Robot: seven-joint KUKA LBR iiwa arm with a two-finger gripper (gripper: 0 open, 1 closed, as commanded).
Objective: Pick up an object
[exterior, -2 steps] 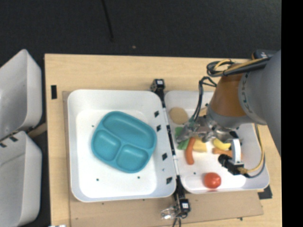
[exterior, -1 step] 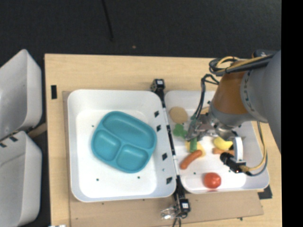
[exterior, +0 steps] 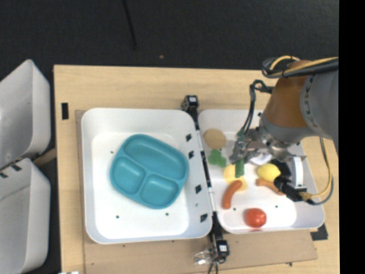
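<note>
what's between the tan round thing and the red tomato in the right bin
In the camera view, an orange sausage-shaped piece and a yellow piece lie between the tan round item and the red tomato, with a green piece nearer the tan one.

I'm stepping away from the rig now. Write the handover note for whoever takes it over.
Gripper: down in the right bin, among the toy food; whether its fingers are open or shut cannot be told.
Right bin: tan round piece, green piece, yellow piece, orange-red sausage, red tomato, lemon.
Left bin: blue divided plate.
Done: nothing seen lifted.
Left: grasp one object and raise it.
</note>
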